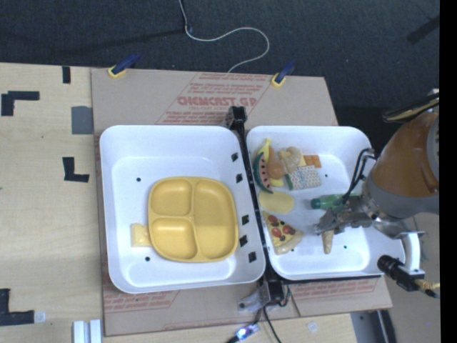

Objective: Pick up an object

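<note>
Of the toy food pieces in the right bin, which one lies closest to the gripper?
The green piece, right beside the gripper. The pizza slice and watermelon slice lie farther off, by the divider.

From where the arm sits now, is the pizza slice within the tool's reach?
Probably yes. The tool hangs low in the right bin, and the pizza slice lies just beside it on the bin floor with nothing lying between them.
</note>
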Tool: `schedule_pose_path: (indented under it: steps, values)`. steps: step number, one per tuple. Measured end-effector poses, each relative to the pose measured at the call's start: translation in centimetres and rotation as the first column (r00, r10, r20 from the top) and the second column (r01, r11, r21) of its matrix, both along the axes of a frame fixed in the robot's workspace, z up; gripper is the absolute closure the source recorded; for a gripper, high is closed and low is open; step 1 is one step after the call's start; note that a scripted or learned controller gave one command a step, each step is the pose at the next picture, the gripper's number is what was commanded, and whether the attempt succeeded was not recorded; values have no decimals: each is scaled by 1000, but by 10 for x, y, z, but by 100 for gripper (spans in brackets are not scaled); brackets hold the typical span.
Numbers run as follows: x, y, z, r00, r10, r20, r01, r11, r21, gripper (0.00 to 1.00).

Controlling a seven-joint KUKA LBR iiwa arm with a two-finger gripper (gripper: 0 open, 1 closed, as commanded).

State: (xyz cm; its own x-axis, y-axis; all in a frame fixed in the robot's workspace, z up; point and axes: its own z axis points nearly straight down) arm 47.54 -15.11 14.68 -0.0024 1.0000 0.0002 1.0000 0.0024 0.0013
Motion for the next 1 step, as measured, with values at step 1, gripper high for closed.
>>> schedule_pose_path:
  steps: [1]
  values:
    - [-7,-4,58,1000,-1,2,1,1000,-1,100]
